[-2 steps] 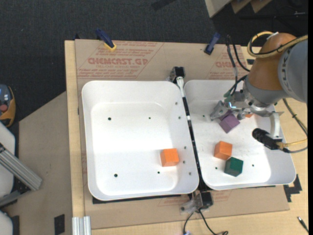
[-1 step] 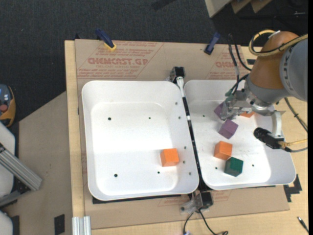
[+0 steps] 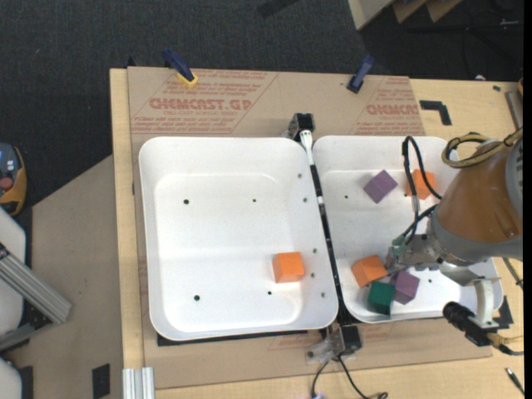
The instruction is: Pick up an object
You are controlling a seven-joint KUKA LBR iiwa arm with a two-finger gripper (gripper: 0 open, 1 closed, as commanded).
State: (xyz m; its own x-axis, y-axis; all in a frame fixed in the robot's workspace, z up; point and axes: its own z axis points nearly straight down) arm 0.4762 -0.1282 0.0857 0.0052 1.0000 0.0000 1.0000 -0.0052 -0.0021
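In the right bin (image 3: 349, 166) lie several blocks: a purple one (image 3: 381, 186) toward the back, an orange one (image 3: 421, 185) partly behind a cable, and near the front an orange block (image 3: 368, 269), a green block (image 3: 381, 297) and a small purple block (image 3: 406, 287). A lone orange block (image 3: 289, 267) rests in the left bin (image 3: 216, 173). My gripper (image 3: 401, 258) reaches down into the front of the right bin, right beside the orange and small purple blocks. The wrist hides its fingertips.
The arm's orange band and grey body (image 3: 482, 210) cover the right bin's right side. A black cable (image 3: 413, 169) loops over the bin's back. Clamps (image 3: 181, 67) sit on the cardboard's far edge, and a black divider (image 3: 320, 210) runs between the bins.
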